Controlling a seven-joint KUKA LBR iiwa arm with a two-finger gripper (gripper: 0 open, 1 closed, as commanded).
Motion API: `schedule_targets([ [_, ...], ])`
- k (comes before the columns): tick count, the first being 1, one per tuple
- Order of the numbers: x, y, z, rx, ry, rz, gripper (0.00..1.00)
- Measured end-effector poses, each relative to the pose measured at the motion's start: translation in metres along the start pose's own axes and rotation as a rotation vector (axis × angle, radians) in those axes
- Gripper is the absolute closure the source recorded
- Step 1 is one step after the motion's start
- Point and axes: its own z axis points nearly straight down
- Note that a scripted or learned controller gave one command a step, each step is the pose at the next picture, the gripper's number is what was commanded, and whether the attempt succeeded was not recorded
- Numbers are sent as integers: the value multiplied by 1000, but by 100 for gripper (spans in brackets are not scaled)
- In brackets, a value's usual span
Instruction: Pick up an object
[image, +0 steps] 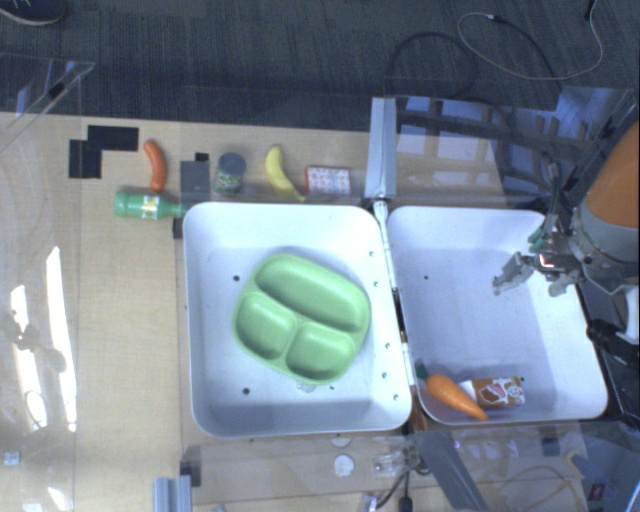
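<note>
Carrot and a small red-brown packet are the things we could pick: both lie at the near edge of the right bin, the carrot toward the near left corner and the packet just beside it on its right, close enough that we cannot tell whether they touch.

From the camera above the bench, we see the gripper over the right part of that same bin, well apart from both objects and farther from the camera than they are. Its fingers look spread, with bare white bin floor between them and nothing held. The arm comes in from the right edge, its orange band showing above the wrist.

In the left bin we see a green divided tray lying flat. Beyond the bins, on the bench top, stand a green bottle, a sausage, a small jar, a banana and a small red-and-white box.

We judge the task as barely begun: nothing is grasped, and the approach, the closing and the lift all remain.
</note>
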Motion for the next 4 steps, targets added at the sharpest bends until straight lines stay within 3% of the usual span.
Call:
schedule_targets([
  [1, 29, -65, 69, 7, 4, 36, 0],
  [2, -41, -61, 12, 1, -1, 194, 0],
  [3, -4, -61, 109, -1, 3, 696, 0],
  [4, 51, -62, 107, -7, 2, 229, 0],
])
